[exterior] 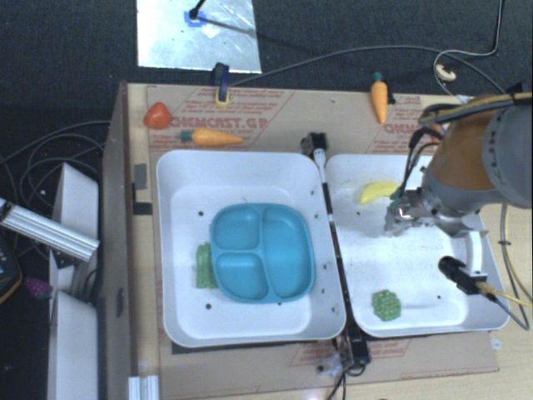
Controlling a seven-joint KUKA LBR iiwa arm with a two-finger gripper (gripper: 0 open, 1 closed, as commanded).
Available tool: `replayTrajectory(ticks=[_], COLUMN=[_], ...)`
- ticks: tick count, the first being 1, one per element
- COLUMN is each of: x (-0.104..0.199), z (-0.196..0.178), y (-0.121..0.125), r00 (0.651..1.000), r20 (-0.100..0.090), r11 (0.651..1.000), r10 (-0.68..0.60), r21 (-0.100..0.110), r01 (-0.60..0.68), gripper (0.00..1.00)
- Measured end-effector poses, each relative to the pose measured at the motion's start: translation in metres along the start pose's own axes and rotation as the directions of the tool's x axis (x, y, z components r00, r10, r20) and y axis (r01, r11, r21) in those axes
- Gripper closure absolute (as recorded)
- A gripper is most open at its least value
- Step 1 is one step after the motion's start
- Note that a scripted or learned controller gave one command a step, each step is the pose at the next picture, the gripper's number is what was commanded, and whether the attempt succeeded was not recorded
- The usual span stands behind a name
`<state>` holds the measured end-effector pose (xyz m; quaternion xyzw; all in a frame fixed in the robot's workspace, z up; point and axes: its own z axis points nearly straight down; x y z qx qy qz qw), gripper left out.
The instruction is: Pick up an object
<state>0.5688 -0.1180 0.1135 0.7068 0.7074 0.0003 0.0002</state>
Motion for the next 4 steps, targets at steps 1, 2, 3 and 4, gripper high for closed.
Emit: replayTrajectory(ticks=[1,2,3,4], x=[0.035,0.001,0.002,-0.003], z=[-0.016,-0.08,-0.079,0.029], y=[0.011,-0.023,-0.023,0.028], r00=[1.0,1.0,1.0,1.0], r20=[0.0,0.002,0.001,0.001], r11=[1.0,1.0,1.0,1.0], r10=[-0.002,0.0,-0.001,-0.002], r21=[-0.001,-0.003,-0.002,-0.002], r01=[0.002,0.0,0.001,0.002], gripper=[1.0,1.0,0.0,0.0])
